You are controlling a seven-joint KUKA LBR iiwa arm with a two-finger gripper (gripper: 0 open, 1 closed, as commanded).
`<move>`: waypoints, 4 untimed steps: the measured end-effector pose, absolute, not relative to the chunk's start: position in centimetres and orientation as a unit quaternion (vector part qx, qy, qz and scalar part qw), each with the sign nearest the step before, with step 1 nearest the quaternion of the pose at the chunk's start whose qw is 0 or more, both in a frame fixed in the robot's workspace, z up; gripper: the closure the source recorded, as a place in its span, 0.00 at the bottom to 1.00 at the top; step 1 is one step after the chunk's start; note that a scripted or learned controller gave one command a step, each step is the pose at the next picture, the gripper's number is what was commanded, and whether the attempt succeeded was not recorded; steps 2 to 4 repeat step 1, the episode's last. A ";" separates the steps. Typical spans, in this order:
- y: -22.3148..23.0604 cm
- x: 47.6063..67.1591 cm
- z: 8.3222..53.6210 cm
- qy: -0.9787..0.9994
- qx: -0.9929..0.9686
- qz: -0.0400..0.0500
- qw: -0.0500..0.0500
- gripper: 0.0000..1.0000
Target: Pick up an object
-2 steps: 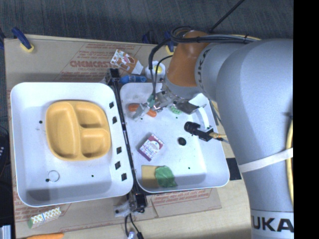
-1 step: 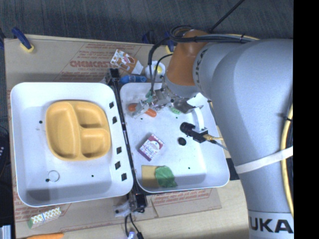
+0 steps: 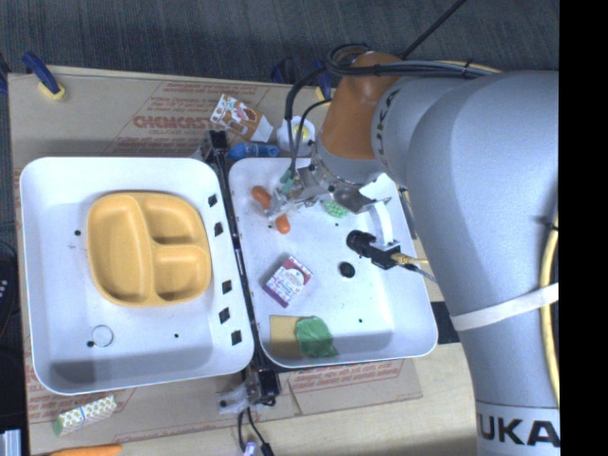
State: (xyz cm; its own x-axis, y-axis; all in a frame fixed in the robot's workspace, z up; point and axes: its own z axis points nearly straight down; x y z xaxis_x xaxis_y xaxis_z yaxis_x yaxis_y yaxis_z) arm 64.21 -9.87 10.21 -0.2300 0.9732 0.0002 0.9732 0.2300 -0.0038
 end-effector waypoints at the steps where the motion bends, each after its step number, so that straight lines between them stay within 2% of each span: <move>1: -3.6 60.1 19.5 -0.844 -0.536 0.001 0.001 1.00; 4: -3.6 60.1 19.5 -0.844 -0.536 0.001 0.001 1.00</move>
